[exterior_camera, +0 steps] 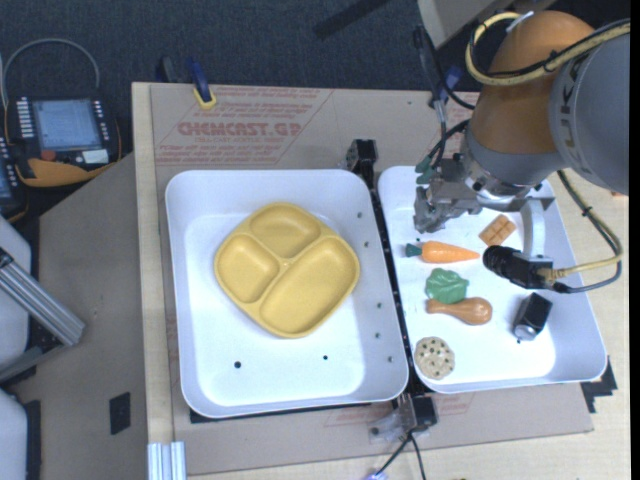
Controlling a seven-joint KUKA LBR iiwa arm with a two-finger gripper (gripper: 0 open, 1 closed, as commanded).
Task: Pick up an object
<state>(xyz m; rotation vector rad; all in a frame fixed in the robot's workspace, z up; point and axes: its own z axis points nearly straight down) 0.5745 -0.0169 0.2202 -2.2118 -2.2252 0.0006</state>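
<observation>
A: Which piece is nearest to being picked?

B: The toy carrot (447, 253), lying crosswise in the upper half of the right bin (575, 353), its green end toward the frame's centre. The claw (436, 218) hangs just above it, toward the top of the frame.

A: Is the claw on anything?

B: Nothing shows between its tips. Whether they stand apart or together I cannot tell; the dark body hides them from this angle.

A: How would you do the pick well?

B: I'd say come straight down over the carrot's thick orange middle and close across its narrow width, not along its length. The green lettuce piece (446, 286) and the drumstick (462, 310) lie just below it, so keep the descent tight to avoid nudging them.

A: Anything else nearby?

B: A tan block (496, 231) to the right, a cookie (433, 355) in the bin's lower left corner, and a yellow divided plate (287, 267) in the left bin (200, 358).

A: And the arm (530, 88)?

B: It reaches in from the upper right, orange band above the wrist, wrist pointing down over the bin's upper left part.
</observation>
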